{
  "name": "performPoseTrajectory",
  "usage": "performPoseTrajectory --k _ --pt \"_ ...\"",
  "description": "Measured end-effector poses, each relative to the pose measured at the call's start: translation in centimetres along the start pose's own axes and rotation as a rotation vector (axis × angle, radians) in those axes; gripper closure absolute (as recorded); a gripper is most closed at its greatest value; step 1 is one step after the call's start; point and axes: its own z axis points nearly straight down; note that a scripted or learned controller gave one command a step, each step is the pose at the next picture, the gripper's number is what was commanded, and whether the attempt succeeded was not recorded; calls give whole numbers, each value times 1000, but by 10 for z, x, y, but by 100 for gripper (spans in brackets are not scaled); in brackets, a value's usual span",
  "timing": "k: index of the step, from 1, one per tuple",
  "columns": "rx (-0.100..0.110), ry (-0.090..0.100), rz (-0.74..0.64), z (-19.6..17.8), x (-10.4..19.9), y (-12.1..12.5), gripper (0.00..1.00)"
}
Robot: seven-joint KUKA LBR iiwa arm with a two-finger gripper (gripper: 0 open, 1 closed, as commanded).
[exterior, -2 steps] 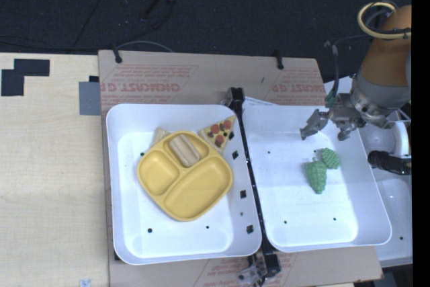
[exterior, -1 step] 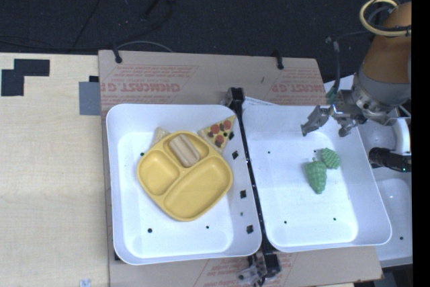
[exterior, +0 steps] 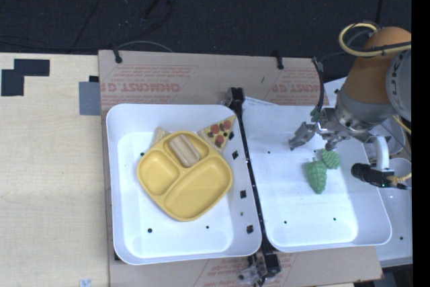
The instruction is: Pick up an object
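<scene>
In the left bin (exterior: 127,238) sits a yellow divided plate (exterior: 185,177), a toy pizza slice (exterior: 220,132) just beyond it. In the right bin (exterior: 336,233) a green toy grape bunch (exterior: 318,172) lies free just beside the end effector (exterior: 316,136), fingers spread open, gripping nothing.

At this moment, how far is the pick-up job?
Done: the gripper has reached into the right bin. In hand: nothing visible between its fingers; it sits just above the green toy, which lies on the bin floor. Left: grasp and lift an object.
</scene>
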Motion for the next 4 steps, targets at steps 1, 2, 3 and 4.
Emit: performPoseTrajectory --k 1,2,3,4 --pt "-1 0 -2 53 10 -3 0" --pt "-3 -1 0 67 11 -4 0" --pt "-4 -1 2 56 10 -3 100" --pt "-11 -3 2 8 4 -11 100"
